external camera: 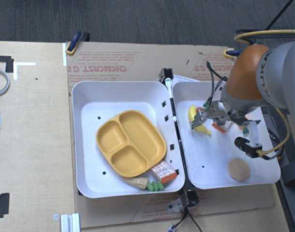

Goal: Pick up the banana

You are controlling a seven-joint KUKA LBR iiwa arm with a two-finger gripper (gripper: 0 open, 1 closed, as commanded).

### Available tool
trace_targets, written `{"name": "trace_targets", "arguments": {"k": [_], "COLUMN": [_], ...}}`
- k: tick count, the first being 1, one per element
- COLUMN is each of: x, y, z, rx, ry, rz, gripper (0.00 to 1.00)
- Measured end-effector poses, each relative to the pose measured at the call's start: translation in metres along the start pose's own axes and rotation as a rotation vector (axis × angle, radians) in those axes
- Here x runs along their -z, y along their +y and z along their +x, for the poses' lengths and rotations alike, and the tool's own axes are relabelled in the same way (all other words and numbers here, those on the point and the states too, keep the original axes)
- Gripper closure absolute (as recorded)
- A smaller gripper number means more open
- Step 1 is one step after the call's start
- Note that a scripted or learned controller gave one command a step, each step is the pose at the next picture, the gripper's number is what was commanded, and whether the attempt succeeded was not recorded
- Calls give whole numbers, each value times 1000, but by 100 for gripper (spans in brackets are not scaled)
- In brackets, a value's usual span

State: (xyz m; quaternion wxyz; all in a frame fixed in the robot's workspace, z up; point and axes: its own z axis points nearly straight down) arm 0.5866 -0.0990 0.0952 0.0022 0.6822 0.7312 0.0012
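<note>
I judge the banana [194,120] light, smooth, curved: grip across its middle. The gripper [203,116] sits touching it; I cannot tell its jaw state.

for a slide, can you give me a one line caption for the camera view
KUKA arm's gripper at the banana in the right bin; yellow divided plate sits in the left bin.

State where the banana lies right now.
The banana lies in the right bin, near its left wall toward the far end, right beside the gripper.
</note>
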Motion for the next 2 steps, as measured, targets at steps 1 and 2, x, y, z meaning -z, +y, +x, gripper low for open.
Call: {"name": "trace_targets", "arguments": {"k": [1, 2], "x": [10, 97], "y": [0, 31], "z": [-1, 15], "rx": [-3, -316], "ry": [-2, 0], "rz": [-2, 6], "gripper": [100, 100]}}
